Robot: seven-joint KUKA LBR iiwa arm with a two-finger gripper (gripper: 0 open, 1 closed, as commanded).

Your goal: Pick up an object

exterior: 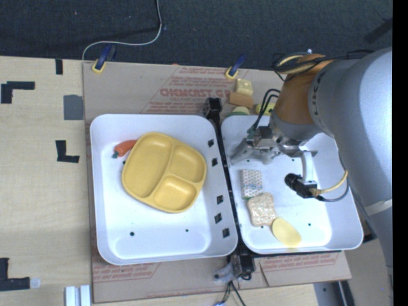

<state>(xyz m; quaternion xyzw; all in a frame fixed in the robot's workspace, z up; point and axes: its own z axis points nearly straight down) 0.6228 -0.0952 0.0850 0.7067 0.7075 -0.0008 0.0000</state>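
gripper [255,146] over right bin [338,234] | we cannot tell its state | red board print [191,93] unreadable to us

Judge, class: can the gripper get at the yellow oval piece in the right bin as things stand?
Probably yes. The yellow oval piece lies uncovered near the bin's front, beside the beige block, and the gripper hangs over the same bin.
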